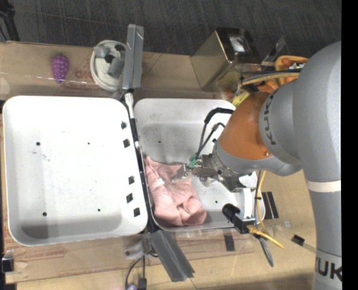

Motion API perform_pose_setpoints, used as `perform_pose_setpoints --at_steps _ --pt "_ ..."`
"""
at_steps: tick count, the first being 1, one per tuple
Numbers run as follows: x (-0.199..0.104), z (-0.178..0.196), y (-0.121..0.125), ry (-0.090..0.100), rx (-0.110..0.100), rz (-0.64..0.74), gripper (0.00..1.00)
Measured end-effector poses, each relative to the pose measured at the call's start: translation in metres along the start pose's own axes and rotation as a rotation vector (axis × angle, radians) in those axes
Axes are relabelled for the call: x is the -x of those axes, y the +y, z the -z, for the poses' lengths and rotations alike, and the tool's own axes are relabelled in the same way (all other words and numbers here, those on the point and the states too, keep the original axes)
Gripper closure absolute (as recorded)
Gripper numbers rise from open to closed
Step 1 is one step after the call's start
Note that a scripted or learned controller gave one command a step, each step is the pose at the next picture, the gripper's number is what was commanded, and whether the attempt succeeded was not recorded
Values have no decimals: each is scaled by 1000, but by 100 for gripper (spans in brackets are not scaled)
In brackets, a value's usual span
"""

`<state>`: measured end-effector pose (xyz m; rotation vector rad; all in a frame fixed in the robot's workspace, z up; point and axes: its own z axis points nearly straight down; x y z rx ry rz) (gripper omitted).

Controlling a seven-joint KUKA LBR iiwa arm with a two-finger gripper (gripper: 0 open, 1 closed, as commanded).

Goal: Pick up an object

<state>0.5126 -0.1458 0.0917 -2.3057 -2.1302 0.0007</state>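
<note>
Left bin [64, 162] floor open; pink cloth [173, 195] fills right bin [167, 116] near corner, arm [270, 132] overhangs rest

Arm [306, 119] cut off at right edge; its bulk hides right bin's [167, 110] far side from you. Gripper [194, 169] fingers too small to tell. Pink cloth [170, 198] partly covered by gripper.
</note>
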Motion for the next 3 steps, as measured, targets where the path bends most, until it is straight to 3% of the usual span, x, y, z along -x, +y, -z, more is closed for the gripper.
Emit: perform_pose_setpoints --at_steps 1,2,3 --pt "-41 0 61 -1 -2 11 0" --pt "-41 9 61 -1 -5 13 100" --pt "-86 101 97 -2 1 267 100"
